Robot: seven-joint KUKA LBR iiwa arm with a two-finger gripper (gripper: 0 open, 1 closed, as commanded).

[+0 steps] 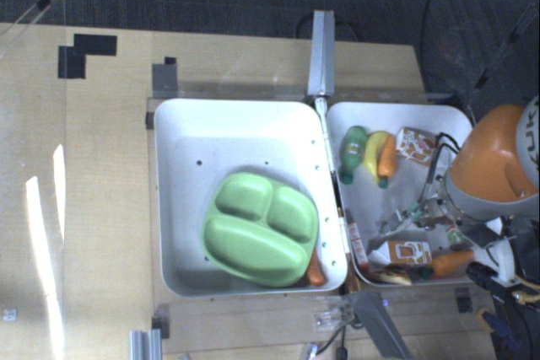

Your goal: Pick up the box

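Note:
Two small boxes lie in the right bin (pixel 447 115). One box (pixel 417 145), white and orange-brown, rests near the far right corner. A second box (pixel 407 252) of the same kind lies flat near the front wall. My gripper (pixel 419 214) hangs low over the bin floor, just above and behind the front box and well in front of the far one. The arm's orange band (pixel 494 160) covers the bin's right side. Nothing is visibly held.
A green bottle (pixel 352 149), a banana (pixel 373 154) and an orange carrot (pixel 386 160) lie at the right bin's far left. Another carrot (pixel 451 263) and a dark banana (pixel 390 274) line its front wall. The left bin (pixel 194 131) holds a green divided plate (pixel 260 228).

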